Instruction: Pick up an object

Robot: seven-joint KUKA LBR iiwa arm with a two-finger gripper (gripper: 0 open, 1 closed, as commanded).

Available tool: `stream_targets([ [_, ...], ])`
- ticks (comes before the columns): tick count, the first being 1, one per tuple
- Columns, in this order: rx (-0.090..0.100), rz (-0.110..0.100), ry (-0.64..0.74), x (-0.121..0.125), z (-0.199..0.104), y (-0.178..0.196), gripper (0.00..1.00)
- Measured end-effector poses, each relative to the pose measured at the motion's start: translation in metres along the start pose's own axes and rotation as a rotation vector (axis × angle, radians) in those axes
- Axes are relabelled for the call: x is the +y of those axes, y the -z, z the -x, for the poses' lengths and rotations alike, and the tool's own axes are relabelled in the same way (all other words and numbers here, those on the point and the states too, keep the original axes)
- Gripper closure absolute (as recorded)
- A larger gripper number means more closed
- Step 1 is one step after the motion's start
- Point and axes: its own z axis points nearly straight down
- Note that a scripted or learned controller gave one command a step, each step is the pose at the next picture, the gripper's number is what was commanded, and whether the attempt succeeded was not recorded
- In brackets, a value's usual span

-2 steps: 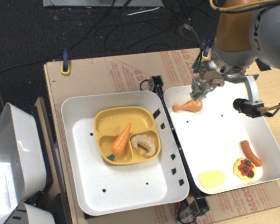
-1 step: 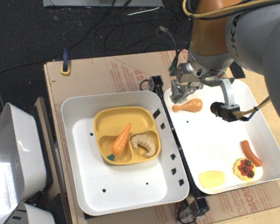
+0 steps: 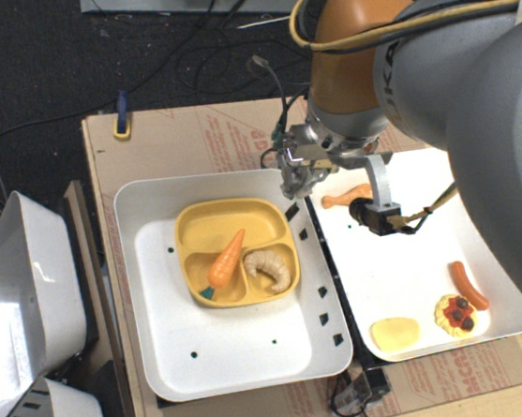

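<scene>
Arm poised above the divide between two white bins, its gripper (image 3: 296, 172) hanging near the top edge where the left bin (image 3: 166, 356) meets the right bin (image 3: 421, 278); whether it is parted or closed cannot be told from this angle, and nothing is seen held in it. The pick appears to be at the approach stage, with no object yet lifted. Nearest candidates are an orange drumstick-shaped toy (image 3: 347, 198) just right of the gripper in the right bin and, in the left bin, a yellow divided plate (image 3: 229, 218) carrying a carrot (image 3: 227, 260) and a pale shrimp (image 3: 270, 270). Further off in the right bin lie a sausage (image 3: 469, 285), a small pizza-like disc (image 3: 457, 314) and a yellow oval (image 3: 394, 333). The next move would likely call for lining up over one item and descending squarely. The bins rest on a cardboard sheet (image 3: 187, 141), with cables trailing across the dark floor (image 3: 35, 61) behind
</scene>
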Motion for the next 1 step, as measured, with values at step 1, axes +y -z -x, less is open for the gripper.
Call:
stream_targets([
  [1,0.001,0.003,-0.001,0.0049,-0.0448,0.0093,1.0],
])
